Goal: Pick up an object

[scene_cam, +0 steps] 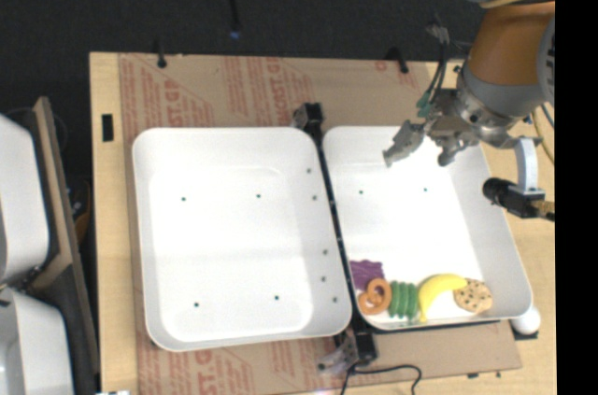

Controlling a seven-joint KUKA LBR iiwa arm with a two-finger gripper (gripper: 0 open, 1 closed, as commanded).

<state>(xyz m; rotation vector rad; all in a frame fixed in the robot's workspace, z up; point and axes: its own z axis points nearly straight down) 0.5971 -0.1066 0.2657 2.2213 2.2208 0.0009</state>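
Observation:
My gripper [423,151] hangs over the far part of the right bin [420,216], its two grey fingers spread open with nothing between them. Along that bin's near edge lies a row of small toys: a purple piece [367,271], an orange ring-shaped pretzel [375,298], a green ridged piece [404,300], a yellow banana [439,288] and a brown cookie [474,296]. The gripper is well away from them, toward the bin's far side.
The left bin [229,234] sits beside the right one, with black clips [308,116] at the seam. A cardboard sheet [215,90] lies under both bins. A black fitting [509,193] juts from the arm at the right bin's right rim.

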